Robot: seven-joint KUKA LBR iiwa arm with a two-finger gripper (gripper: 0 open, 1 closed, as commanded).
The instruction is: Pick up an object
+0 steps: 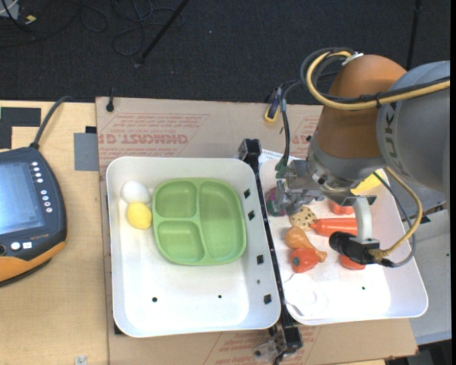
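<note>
**Operator:** Where does the gripper stand?

**Legend:** You see the gripper point(290, 195) low over the left part of the right bin point(410, 295). It is close to the wall where the 2 bins meet. You cannot tell whether it is open or closed, or whether it has hold of anything, because the slanted view does not resolve it.

**Operator:** Which objects lie in that bin?

**Legend:** A dark greenish item point(273, 201) lies just beside the gripper, on its left in the view. A tan dotted cube point(304, 217) lies just below the gripper. An orange carrot-shaped piece point(336, 225) lies to the cube's right. Lower in the view you find a tan-orange lump point(296, 238) and, touching it, a red-orange pepper-like piece point(306, 260). A red piece point(354, 264), partly hidden, lies to their right.

**Operator:** And the left bin point(129, 303)?

**Legend:** It holds 1 green tray point(197, 220) of 3 compartments. Beside the tray's left edge you see 2 balls touching each other, 1 white ball point(134, 192) above 1 yellow ball point(139, 216).
</note>
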